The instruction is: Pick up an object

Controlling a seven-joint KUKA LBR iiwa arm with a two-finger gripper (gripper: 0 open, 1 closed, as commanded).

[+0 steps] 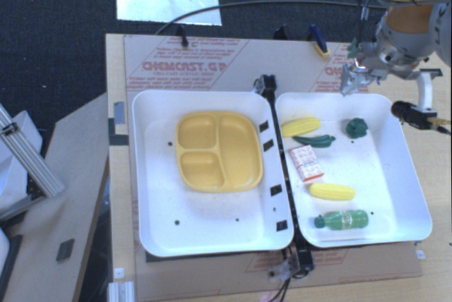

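Observation:
The right bin (413, 180) holds several small objects: a yellow corn cob (299, 126) at the far left, a long green pepper (314, 140) just below it, and a dark green lump (356, 127) near the far edge. Further forward lie a red-and-white box (306, 164), a second yellow corn cob (332, 191) and a green bottle (342, 220) on its side. My gripper (352, 80) hangs over the far rim of the right bin, above and a little behind the dark green lump. Nothing shows in its grasp.
The left bin (152, 152) holds a yellow divided plate (217, 151). A black clip strip (275, 159) runs along the seam between the two bins. A black cable (233, 8) arcs over the bench behind the bins. A blue clamp (318, 39) sits at the bench's far edge.

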